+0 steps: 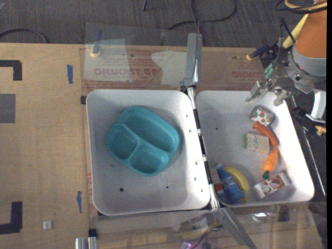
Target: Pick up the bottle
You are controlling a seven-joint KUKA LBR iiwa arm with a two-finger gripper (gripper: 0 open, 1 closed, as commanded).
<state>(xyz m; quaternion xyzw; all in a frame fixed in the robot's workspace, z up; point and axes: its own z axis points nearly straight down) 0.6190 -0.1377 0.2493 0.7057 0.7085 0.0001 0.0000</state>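
Observation:
The bottle (230, 184) is blue with a dark cap and lies in the front left corner of the right bin (224, 123), against the divider. A yellow round item (241, 176) touches its right side. My gripper (267, 94) hangs over the bin's far right corner, well behind the bottle. Its fingers (256, 93) stand apart and open, with nothing between them. The orange-banded arm (313, 32) reaches in from the upper right.
Along the right bin's right side lie a small strawberry carton (262, 116), an orange carrot (266, 132), a patterned box (257, 142), a second carrot (270, 161) and a red-and-white carton (272, 185). The left bin (104, 191) holds a teal divided plate (142, 140).

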